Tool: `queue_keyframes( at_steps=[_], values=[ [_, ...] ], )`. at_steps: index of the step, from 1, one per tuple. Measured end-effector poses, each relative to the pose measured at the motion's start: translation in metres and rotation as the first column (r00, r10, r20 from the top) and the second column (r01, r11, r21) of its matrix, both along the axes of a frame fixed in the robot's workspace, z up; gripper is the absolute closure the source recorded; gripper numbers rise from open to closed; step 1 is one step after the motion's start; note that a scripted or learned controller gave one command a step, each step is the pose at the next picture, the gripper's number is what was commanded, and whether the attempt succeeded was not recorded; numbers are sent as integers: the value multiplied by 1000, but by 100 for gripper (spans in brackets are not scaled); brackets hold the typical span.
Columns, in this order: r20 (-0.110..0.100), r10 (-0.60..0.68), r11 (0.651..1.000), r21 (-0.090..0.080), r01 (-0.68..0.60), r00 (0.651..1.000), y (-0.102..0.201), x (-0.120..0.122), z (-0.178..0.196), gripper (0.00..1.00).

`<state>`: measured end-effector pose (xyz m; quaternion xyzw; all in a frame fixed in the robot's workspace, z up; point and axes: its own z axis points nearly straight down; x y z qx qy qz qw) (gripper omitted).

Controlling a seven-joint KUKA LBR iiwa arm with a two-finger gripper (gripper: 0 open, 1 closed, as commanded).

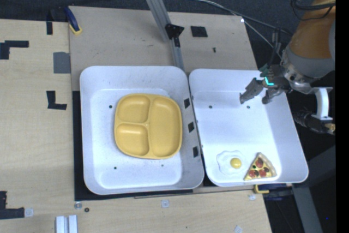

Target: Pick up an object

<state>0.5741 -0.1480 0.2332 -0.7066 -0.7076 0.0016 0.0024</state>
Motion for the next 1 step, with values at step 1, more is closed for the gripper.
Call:
queue_keyframes(
  at_steps=[1],
  values=[
    [4, 1, 1000, -1, -1, 1000, 0, 1, 2, 0]
  ],
)
